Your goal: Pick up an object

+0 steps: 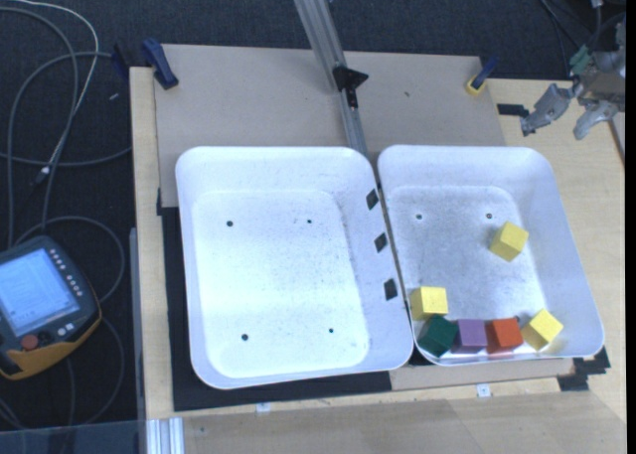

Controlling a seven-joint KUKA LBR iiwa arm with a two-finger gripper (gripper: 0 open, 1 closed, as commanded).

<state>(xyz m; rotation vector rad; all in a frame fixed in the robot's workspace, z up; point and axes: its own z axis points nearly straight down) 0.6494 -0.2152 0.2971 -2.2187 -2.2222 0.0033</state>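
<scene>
Tool [566,116] hangs at the far right, outside the bins and above the worktop [258,94], its two fingers spread apart with nothing between them.

Right bin [556,194] holds all six blocks. One yellow block [509,240] sits alone near the bin's middle right, well apart from the others. Along the near wall lie a second yellow block [430,301], a green block [437,335], a purple block [471,333], a red block [504,334] and a third yellow block [544,328]; the green, purple and red ones touch in a row.

Handling, as a judgement: the blocks look small, light, stiff and not fragile, with flat faces suited to a pinch across two opposite sides. The lone yellow block is the easiest target, with free space on every side. The near row is harder: neighbours block the fingers, and the sloped bin wall stands just beside them.

Left bin [199,184] lies beside the right one. A metal post [318,25] rises at the far side between the bins, and a pendant [40,305] rests left of the worktop, clear of the work.
</scene>
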